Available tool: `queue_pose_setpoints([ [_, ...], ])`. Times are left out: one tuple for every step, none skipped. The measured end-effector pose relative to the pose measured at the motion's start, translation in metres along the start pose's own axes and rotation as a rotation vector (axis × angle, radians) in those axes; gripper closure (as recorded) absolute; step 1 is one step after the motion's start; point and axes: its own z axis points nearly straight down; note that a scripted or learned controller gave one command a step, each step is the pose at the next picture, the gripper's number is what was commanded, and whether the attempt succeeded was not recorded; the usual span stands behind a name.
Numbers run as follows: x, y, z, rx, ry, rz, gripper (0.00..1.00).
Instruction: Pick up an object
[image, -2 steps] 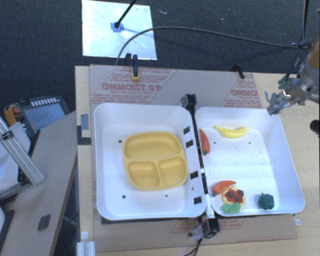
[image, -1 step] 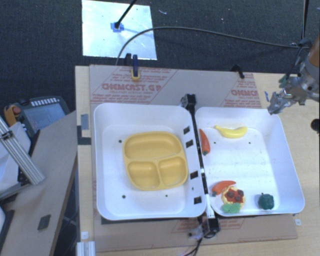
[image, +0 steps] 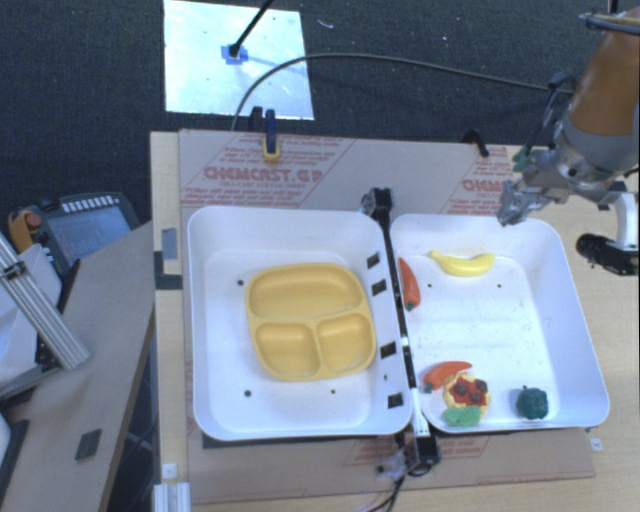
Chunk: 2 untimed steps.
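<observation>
The right bin (image: 560, 300) holds a yellow banana (image: 462, 263) near its far edge. An orange-red carrot (image: 409, 282) lies along the bin's left wall. At the near edge sit a red pepper (image: 446, 372), a small pizza-like toy (image: 466, 396) and a dark green broccoli piece (image: 532, 403). My gripper (image: 512, 208) hangs over the far rim of the right bin, up and to the right of the banana. Nothing shows between its fingers.
The left bin (image: 215, 330) holds a yellow three-compartment tray (image: 306, 320). A black divider with clips (image: 388, 300) runs between the bins. A control pendant (image: 85, 230) and an aluminium rail (image: 40, 310) lie at the left.
</observation>
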Motion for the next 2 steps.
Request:
queue_pose_setpoints([
  [0.054, 0.011, 0.012, 0.0, 0.0, 0.0, 1.0],
  [0.11, 0.014, 0.025, 0.001, 0.001, -0.001, 1.0],
])
